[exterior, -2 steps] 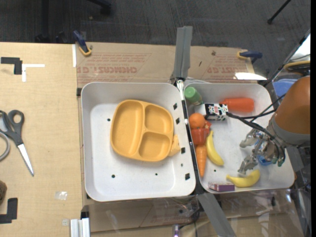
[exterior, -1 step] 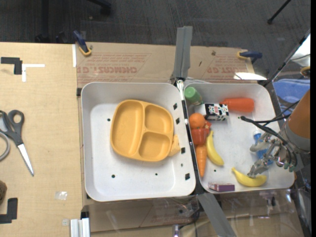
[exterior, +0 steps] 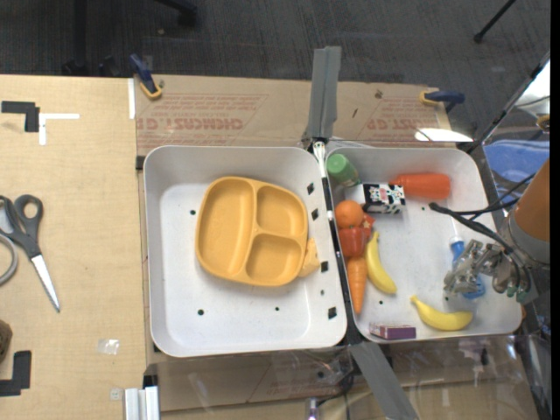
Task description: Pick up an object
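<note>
Where the gripper (exterior: 470,275) hangs low over the right bin (exterior: 411,150), a small blue object (exterior: 458,250) lies directly under it, near the bin's right wall. Only part of the object shows: a bright blue patch above the gripper and another just below it, the rest covered by the metal. Shape cannot be made out. Whether the gripper is apart or together: cannot tell from this angle.

Just beside the gripper, toward the near wall, lies a yellow banana (exterior: 442,316). A small purple box (exterior: 394,331) sits at the near wall to the banana's left. A second banana (exterior: 379,266) lies nearer the bin's left side, next to a carrot (exterior: 357,287) and a red pepper (exterior: 353,240) with an orange fruit (exterior: 348,213) above it. At the far end: a green item (exterior: 341,169), a black-and-white box (exterior: 383,198) and a long orange-red item (exterior: 423,185).

The left bin (exterior: 150,234) holds a yellow divided plate (exterior: 252,232). Scissors (exterior: 33,245) lie on the bench to the left.
</note>
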`<state>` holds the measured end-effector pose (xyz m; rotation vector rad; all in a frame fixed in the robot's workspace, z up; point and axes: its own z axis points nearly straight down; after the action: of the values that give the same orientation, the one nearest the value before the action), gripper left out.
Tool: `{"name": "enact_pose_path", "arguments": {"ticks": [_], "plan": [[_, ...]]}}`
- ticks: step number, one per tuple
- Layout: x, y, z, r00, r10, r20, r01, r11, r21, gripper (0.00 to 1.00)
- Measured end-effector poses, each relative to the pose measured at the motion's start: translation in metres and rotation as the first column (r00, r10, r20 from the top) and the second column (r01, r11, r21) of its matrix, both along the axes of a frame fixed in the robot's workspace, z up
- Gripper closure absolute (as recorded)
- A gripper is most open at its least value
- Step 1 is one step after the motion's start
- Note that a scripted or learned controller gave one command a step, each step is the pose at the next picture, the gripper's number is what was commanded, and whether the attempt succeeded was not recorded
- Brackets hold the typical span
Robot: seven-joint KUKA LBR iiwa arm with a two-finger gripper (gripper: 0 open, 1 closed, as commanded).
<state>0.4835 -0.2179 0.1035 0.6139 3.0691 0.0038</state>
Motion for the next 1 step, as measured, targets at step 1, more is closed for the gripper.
{"name": "enact_pose_path", "arguments": {"ticks": [1], "plan": [[0.0065, -0.0030, -0.0111, 0.905, 0.425, -0.008, -0.425, 0.905, -0.002, 1.00]]}}
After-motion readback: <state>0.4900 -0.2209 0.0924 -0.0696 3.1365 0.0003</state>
